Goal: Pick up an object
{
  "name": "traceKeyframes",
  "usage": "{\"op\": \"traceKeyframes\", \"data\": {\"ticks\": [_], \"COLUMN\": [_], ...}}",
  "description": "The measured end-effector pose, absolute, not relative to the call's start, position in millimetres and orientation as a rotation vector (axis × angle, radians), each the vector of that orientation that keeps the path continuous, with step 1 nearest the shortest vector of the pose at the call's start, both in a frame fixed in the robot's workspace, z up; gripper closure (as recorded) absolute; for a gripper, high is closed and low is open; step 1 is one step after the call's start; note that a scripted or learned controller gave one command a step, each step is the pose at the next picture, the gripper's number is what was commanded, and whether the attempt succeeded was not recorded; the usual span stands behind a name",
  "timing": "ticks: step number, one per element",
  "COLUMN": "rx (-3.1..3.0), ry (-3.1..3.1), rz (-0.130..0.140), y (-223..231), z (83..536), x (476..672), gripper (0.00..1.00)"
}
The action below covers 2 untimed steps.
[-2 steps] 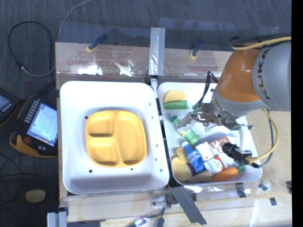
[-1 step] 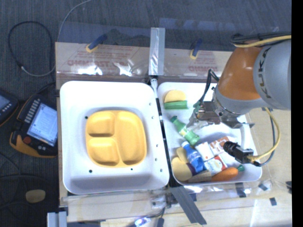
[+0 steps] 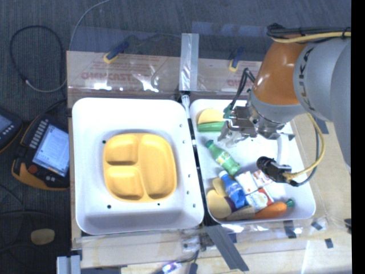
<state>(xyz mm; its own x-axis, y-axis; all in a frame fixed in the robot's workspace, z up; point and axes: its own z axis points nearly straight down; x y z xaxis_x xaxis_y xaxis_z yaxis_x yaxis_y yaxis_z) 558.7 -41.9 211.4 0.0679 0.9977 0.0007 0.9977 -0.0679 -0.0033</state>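
Note:
The right bin [image 3: 302, 194] holds a jumble of objects. A green bottle [image 3: 223, 157] lies near its middle left. Below that are a blue bottle [image 3: 232, 190], a white and red carton [image 3: 255, 187], an orange carrot [image 3: 268, 210] and a pale yellow round piece [image 3: 215, 201]. At the bin's top left lie a yellow piece [image 3: 209, 116] and a green piece [image 3: 211, 127]. My gripper [image 3: 230, 132] hangs low over the upper part of this bin, just right of the green piece and above the green bottle. Nothing is visibly in its grasp.
The left bin [image 3: 91, 119] holds a yellow divided plate [image 3: 139, 166]. The grey and orange arm [image 3: 285, 79] covers the right bin's upper right. A black cable connector [image 3: 271, 168] hangs beside the carton. A handheld controller [image 3: 45, 150] lies off the bench at left.

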Motion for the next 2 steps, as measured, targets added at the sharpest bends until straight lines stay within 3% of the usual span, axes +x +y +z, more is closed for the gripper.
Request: {"op": "traceKeyframes", "data": {"ticks": [1,2], "rx": [-2.294,-2.386], "ry": [-2.142,-2.039], "rz": [0.002,0.006], "y": [-41.9,-96.6], "z": [211.3,103.3], "x": [558.6,544.8], "gripper": [0.0,0.0]}}
